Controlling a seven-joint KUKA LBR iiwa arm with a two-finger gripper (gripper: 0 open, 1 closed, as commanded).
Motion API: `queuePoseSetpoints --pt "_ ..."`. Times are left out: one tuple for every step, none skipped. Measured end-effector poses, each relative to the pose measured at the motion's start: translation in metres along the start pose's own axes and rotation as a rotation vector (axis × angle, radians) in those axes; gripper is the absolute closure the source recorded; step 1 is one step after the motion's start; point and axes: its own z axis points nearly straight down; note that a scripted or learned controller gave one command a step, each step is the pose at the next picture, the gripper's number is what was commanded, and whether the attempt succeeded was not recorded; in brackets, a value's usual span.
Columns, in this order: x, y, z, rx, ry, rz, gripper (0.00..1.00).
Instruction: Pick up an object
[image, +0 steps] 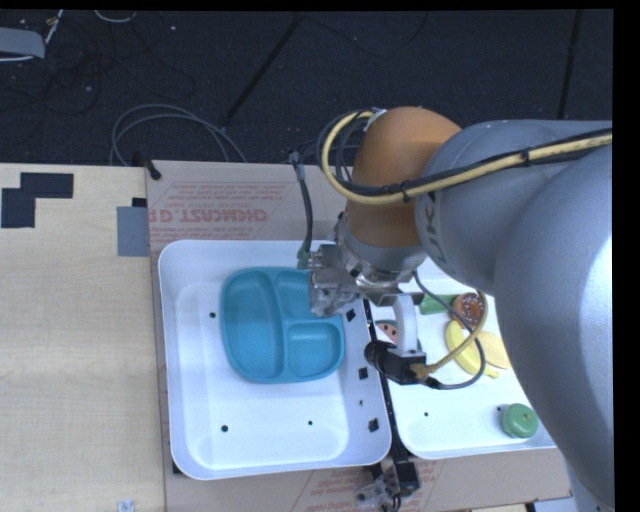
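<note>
Looming grey arm (540, 260) aside, its hand (325, 290) sits at the right rim of the blue divided plate (280, 325) in the left bin (190, 420); the plate spreads leftward; grip state I cannot tell

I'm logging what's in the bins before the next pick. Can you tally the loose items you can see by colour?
Blue: 1, the divided tray in the left bin.
Yellow: 1, the banana in the right bin.
Green: 2, a round piece and a small piece by the arm.
Orange-brown: 1, a round item.
Total: 5 visible; the arm may hide more.
</note>
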Motion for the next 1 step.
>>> queuePoseSetpoints --pt "-0.0014 -0.0008 0.0002 0.002 -0.002 0.001 0.00"
